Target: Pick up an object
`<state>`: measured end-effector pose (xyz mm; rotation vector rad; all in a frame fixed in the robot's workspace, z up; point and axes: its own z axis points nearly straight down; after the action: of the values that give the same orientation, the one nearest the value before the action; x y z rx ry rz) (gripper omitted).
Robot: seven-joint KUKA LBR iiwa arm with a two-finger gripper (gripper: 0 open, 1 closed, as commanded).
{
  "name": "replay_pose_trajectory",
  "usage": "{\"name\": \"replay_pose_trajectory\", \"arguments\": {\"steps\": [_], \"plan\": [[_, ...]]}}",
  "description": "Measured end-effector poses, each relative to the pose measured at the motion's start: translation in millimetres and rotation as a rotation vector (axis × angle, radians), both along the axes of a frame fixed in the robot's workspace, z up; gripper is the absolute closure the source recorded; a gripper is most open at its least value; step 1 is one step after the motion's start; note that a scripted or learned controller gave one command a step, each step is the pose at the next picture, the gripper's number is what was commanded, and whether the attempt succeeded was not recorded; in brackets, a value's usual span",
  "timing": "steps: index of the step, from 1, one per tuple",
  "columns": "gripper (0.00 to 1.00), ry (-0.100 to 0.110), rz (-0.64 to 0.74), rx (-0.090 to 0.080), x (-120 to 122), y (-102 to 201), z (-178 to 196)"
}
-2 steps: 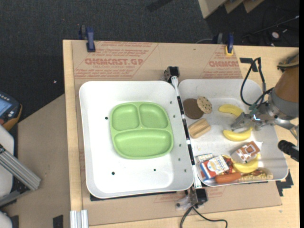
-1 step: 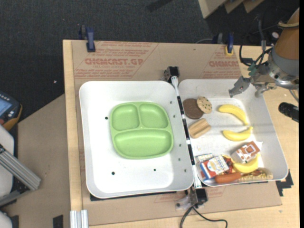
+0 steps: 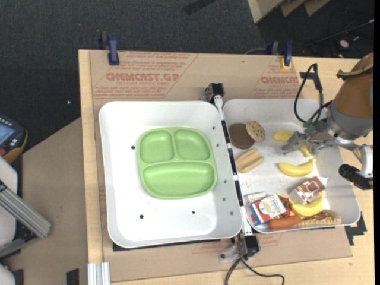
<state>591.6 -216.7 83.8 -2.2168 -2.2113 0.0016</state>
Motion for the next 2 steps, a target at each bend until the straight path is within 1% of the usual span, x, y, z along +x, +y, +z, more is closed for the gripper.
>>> {"name": "replay_pose_trajectory", "arguments": {"steps": [1, 2], "plan": [[0.0, -0.003, 0.003, -0.003, -53.0, 47.1, 0.1], [0.0, -0.015, 0.009, -0.007, 29.1, 85.2, 1.3]]}}
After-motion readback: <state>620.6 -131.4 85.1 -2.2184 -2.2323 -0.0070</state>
